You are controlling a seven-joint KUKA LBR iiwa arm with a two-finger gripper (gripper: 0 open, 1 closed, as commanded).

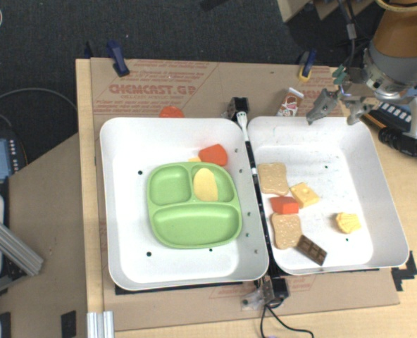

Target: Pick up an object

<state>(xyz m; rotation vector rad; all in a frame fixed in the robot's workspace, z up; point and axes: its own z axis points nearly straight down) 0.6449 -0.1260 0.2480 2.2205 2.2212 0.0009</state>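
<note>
My gripper (335, 109) hangs over the far edge of the right bin (377, 153), fingers spread apart and nothing between them. Below it in that bin lie a slice of toast (272, 177), a yellow cheese wedge (304, 193), a red block (285, 205), a second toast slice (287, 230), a chocolate bar (311, 249) and a yellow ridged piece (347, 222). All sit well in front of the gripper, apart from it.
The left bin (124, 182) holds a green divided tray (194, 210) with a pale yellow piece (206, 184) in one compartment and an orange-red piece (213, 154) beside it. A small carton (289, 103) stands behind the bins. Blue clamps (117, 57) grip the board's far edge.
</note>
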